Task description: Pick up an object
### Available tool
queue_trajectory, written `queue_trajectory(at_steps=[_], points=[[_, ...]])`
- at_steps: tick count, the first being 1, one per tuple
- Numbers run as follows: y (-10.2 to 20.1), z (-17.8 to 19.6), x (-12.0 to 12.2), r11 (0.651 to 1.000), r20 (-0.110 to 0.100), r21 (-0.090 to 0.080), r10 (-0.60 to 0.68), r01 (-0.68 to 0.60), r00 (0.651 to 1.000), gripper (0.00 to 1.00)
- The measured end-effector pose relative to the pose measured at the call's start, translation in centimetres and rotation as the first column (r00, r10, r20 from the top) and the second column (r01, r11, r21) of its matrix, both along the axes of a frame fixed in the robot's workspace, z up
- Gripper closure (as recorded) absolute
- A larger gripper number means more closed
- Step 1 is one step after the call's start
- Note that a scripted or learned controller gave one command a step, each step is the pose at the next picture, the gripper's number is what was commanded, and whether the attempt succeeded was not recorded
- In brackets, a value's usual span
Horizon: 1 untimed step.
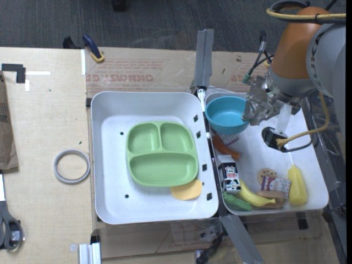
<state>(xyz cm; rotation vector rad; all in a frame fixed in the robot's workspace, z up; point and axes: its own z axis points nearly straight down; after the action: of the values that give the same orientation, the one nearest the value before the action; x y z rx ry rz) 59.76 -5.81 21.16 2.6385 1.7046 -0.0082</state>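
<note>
- Bench layout — two shallow white bins side by side; the left bin (104,147) carries a green divided tray (162,153) with a yellow chip-shaped piece (187,191) just beside the tray's 5 o'clock corner.
- Right bin (311,158) — holds the candidate objects: a blue bowl (225,114) at its 11 o'clock corner, an orange-brown item (225,146) just below the bowl, a small printed carton (231,177), a green piece (236,201), a banana (257,197), a snack packet (274,185) and a yellow bottle-like item (297,186) toward 5 o'clock.
- Arm — grey, with the orange band at 1 o'clock of the frame; it reaches in from 3 o'clock.
- Gripper (257,113) — sits at the bowl's 3 o'clock rim, touching or just beside it. Whether the fingers stand apart or together cannot be told — the wrist body and cables hide them — and no object is seen between them.
- Step in hand, as a judgement — an approach to the blue bowl, with the grasp not yet confirmed.
- Risk 1 — a closure on the thin rim may slip, since the wall is smooth and curved; the bowl would then tip or skid toward 9 o'clock against the bin wall.
- Risk 2 — a descent slightly off the rim would push the bowl down onto the orange-brown item beneath its edge and leave the gripper with nothing in it.
- Risk 3 — the black cable loop (272,136) at the gripper's 5 o'clock could snag on the bowl's edge during a lift.
</note>
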Motion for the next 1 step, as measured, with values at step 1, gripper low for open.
queue_trajectory(at_steps=[1], points=[[1.18,9.85,-1.11,0.992,0.000,0.002,0.129,-0.129,0.992,1.00]])
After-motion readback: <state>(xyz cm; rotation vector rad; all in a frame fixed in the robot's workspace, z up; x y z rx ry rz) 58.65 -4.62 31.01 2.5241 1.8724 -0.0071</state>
